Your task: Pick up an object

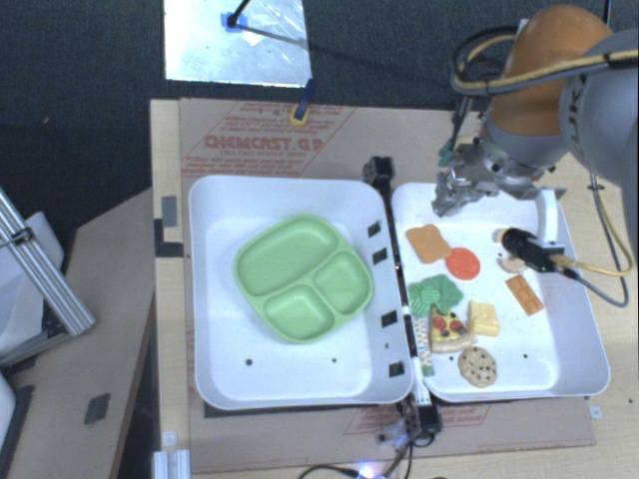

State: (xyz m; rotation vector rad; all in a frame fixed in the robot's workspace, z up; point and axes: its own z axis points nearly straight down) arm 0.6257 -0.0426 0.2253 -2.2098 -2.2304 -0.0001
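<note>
Over the right bin's [584, 362] far edge your tool [451, 196] hung; grip state unreadable. You needed to centre above the toast [429, 242], then descend straight.

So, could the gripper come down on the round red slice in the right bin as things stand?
Probably yes: the round red slice lies uncovered, just touching the orange toast-shaped piece, with the gripper hovering close above.

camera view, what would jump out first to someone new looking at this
A pale green plastic tray with three compartments lies in the left white bin. The right white bin holds small toy foods, among them a red disc and a chocolate-chip cookie. The grey-and-orange arm's gripper hangs over that bin's far edge.
</note>
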